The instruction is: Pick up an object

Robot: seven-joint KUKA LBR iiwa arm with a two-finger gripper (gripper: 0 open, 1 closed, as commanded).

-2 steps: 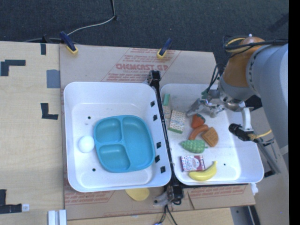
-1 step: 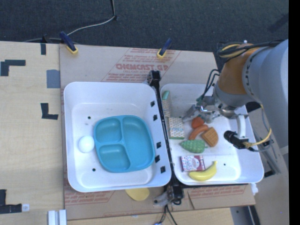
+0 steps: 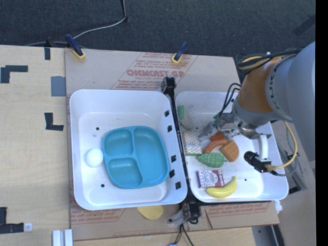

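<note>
Toy food lies scattered in the right-hand white bin (image 3: 266, 191): an orange carrot-like piece (image 3: 215, 145), a tan waffle-like piece (image 3: 230, 150), a green bumpy vegetable (image 3: 211, 160), a yellow banana (image 3: 223, 188) near the front wall, and a small red-and-white packet (image 3: 209, 178) just beside the banana. A pale checked card (image 3: 193, 142) lies near the divider. The grey arm (image 3: 287, 91), with its orange band, reaches in from the right. Its pincer (image 3: 218, 129) hangs low over the heap, just above the orange piece; whether it is spread or pressed together I cannot tell. The left-hand bin (image 3: 82, 101) holds a blue divided plate (image 3: 136, 155) with a white ball (image 3: 94, 157) touching its left edge. Both bins sit on cardboard on the wooden tabletop (image 3: 25, 152).
</note>
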